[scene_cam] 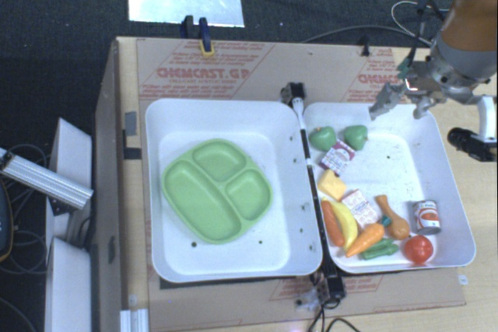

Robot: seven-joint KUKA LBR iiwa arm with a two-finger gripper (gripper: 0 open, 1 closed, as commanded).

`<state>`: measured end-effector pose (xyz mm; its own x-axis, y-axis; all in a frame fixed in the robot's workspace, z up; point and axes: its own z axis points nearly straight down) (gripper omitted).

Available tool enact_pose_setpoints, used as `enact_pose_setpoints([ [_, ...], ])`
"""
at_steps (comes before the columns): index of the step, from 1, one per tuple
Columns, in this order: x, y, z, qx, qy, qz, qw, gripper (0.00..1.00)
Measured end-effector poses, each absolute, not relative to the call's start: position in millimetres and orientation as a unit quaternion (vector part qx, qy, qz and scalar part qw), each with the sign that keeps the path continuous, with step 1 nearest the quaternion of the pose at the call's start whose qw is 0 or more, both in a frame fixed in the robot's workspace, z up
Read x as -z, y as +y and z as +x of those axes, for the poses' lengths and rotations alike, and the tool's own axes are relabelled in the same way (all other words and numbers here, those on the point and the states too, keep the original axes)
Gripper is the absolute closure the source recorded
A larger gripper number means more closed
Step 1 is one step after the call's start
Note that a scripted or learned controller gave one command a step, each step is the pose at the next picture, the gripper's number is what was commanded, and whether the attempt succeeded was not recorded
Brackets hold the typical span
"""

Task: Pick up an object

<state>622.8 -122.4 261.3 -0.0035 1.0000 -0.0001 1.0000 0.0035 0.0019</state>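
Arm: we see it coming in from the right, orange band up top, wrist over the far right corner of the right bin (443, 159).
Gripper (402, 106): we catch it above the bin's far rim, its two fingers spread apart, nothing between them.
Green pieces: we spot two, a green pepper (322, 138) and a second green fruit (355, 137), side by side at the far end, nearest the gripper.
Middle of the bin: a small red-and-white packet (338, 159), a yellow cheese wedge (332, 185), another small packet (359, 206).
Near end: we have a banana (345, 221) against a carrot (364, 239), a drumstick (391, 217), a green pod (379, 249), a tomato (419, 248) and a small can (425, 217).
Left bin (187, 117): it holds a green divided plate (216, 189), lying flat.
Bench: we see both bins touching along the middle.
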Motion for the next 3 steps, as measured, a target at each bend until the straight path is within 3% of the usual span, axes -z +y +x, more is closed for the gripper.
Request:
enact_pose_setpoints([
  [1,-102.2,-128.0,645.1,-0.0011,0.708,0.706,0.002,0.0],
  [2,-90.4,-136.8,672.6,-0.0046,0.709,0.705,0.005,0.0],
  [3,-97.6,-137.0,671.1,-0.0026,0.71,0.704,0.004,1.0],
])
